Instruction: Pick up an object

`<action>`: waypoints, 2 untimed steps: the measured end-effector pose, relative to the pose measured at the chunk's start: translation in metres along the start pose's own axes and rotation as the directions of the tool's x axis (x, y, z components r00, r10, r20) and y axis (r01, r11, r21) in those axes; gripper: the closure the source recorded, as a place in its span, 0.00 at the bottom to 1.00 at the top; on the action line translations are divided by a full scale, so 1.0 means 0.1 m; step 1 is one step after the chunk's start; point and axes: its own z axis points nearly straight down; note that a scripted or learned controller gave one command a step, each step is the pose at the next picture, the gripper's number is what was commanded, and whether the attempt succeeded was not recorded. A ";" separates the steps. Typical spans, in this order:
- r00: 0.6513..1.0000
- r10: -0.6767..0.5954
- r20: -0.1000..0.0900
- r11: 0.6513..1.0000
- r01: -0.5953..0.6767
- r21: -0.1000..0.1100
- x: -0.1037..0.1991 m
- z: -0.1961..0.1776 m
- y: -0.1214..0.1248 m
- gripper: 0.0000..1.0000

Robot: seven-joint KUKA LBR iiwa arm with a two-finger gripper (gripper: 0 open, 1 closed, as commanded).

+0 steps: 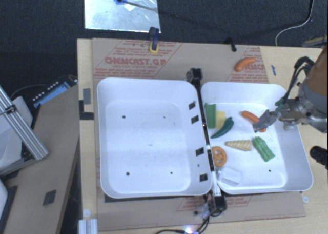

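Observation:
The right bin (294, 169) holds several toy foods: a green and yellow block (214, 116), a dark green pepper (223, 127), an orange carrot-like piece (250, 116), a cream cone (240, 145), a green cucumber (263, 149), an orange pretzel (219, 156) and a white piece (230, 176). My gripper (264, 121) hangs over the right bin's upper right part, just right of the orange piece and above the cucumber. Its fingers look spread apart with nothing between them.
The left bin (110, 92) stands beside the right one, joined by black clips (195, 105). An orange sausage (245, 64) lies on the cardboard behind the right bin. A yellow and blue clamp (153, 39) sits at the back edge.

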 end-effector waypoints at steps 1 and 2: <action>1.000 -0.003 0.001 1.000 0.003 -0.004 0.00 -0.11 0.01 1.00; 1.000 -0.002 0.006 1.000 0.002 -0.016 -0.21 -1.30 0.34 1.00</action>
